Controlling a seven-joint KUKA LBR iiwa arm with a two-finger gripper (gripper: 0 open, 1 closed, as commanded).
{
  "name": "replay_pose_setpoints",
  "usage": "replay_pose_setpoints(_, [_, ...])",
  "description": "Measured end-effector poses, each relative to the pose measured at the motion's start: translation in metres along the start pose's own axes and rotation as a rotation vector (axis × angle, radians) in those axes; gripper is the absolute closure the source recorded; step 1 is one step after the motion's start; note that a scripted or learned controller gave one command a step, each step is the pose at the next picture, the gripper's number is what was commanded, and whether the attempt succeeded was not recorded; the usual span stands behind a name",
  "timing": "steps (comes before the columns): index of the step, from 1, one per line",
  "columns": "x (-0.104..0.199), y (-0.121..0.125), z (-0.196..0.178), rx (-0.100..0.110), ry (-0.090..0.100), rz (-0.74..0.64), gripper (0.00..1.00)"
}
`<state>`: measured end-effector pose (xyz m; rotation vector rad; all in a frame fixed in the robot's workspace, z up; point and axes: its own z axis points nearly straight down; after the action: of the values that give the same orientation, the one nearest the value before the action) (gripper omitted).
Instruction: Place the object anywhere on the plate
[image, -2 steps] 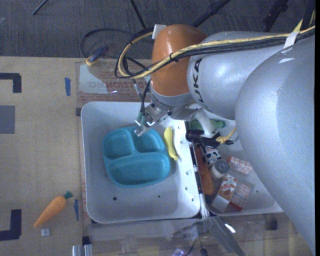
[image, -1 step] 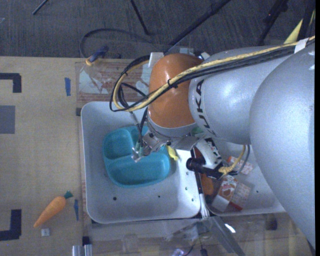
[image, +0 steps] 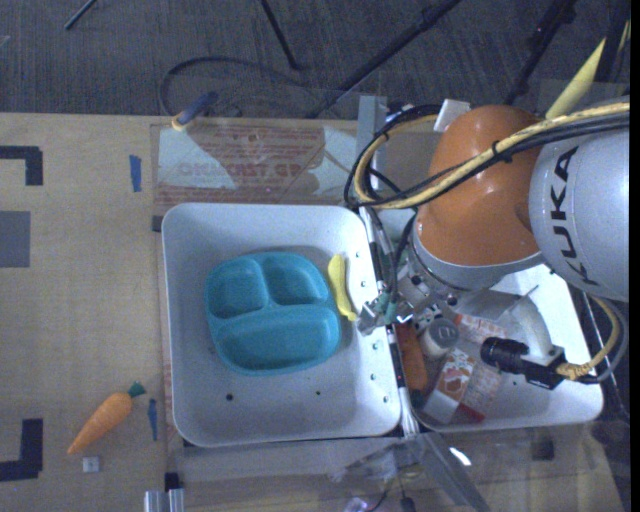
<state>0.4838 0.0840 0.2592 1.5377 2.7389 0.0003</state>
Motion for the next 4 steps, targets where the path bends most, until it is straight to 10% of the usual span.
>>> replay_pose_setpoints(2, [0.116, 0.068, 0.043, -0.001, 0.0, -0.104, 1.0])
replay_pose_setpoints(3, [0.115, 0.068, 0.043, -0.001, 0.0, -0.103, 0.0])
replay_pose_setpoints(4, [0.116, 0.069, 0.033, -0.003, 0.0, -0.104, 1.0])
